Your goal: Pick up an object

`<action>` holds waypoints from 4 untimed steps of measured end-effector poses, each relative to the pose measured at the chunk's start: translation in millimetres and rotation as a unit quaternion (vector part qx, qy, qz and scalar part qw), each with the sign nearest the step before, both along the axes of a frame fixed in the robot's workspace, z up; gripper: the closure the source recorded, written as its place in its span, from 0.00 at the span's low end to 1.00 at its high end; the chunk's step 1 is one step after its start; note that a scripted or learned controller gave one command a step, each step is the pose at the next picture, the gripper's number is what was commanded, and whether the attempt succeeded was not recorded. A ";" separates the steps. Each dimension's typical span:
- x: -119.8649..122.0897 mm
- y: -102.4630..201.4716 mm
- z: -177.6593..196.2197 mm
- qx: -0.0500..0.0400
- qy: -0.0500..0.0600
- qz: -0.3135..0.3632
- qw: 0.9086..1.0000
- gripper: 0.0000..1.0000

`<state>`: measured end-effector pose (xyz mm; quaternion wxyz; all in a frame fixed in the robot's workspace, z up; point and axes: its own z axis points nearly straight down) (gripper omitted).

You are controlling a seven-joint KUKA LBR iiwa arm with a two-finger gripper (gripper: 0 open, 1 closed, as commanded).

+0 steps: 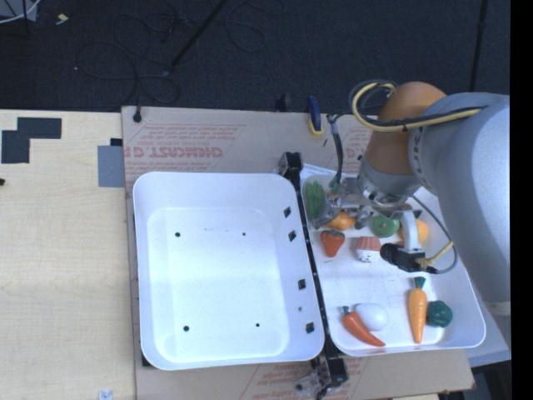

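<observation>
The right bin (466, 327) holds several toy foods. My gripper (360, 213) reaches down into its far end, over an orange piece (341, 221) and beside a round green piece (384, 225). A green vegetable (314, 197) lies by the bin's left wall, with a red strawberry-like piece (332, 242) below it. A small pink and white piece (366, 247) sits just in front of the gripper. The wrist hides whatever lies directly beneath it.
At the right bin's near end lie an upright carrot (416, 303), a dark green piece (439, 313), a white egg (372, 315) and a red-orange carrot (360, 327). A yellow piece (419, 232) sits under the arm's cables. The left bin (216, 265) stands alongside.
</observation>
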<state>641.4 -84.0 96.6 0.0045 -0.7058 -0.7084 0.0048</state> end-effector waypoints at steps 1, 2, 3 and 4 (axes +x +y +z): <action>-23.1 71.8 94.3 0.001 -0.006 0.000 1.000 1.00; 3.3 114.3 90.6 0.001 -0.006 0.000 1.000 1.00; 2.1 187.5 90.5 0.001 -0.005 0.000 1.000 1.00; 1.7 194.5 55.1 0.000 -0.003 -0.001 1.000 1.00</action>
